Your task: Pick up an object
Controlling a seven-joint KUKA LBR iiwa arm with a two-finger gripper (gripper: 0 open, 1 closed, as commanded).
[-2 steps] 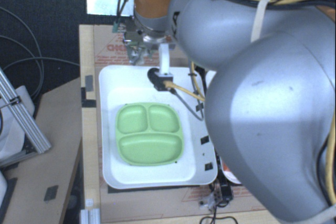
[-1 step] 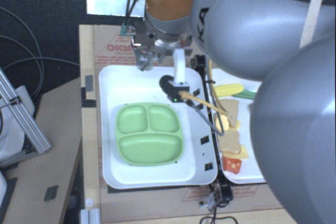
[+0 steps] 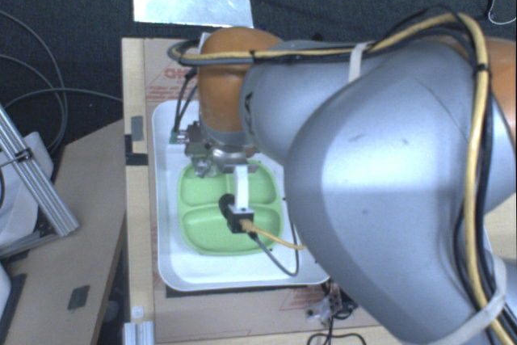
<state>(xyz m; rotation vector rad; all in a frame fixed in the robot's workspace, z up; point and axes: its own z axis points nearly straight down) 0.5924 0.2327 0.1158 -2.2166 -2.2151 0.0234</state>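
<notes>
Hovered with gripper (image 3: 216, 162) low over a green divided tray (image 3: 194, 227) in the white bin (image 3: 171, 256), seemingly mid-approach, grip impossible to tell; probably needed closing on its rim, then lifting.

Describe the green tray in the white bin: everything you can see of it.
The green tray is pale green, glossy like moulded plastic, rounded in outline, with raised ridges splitting it into compartments. It lies flat on the floor of the white bin. The gripper stands over its far part and hides some of it; whether they touch cannot be told.
</notes>
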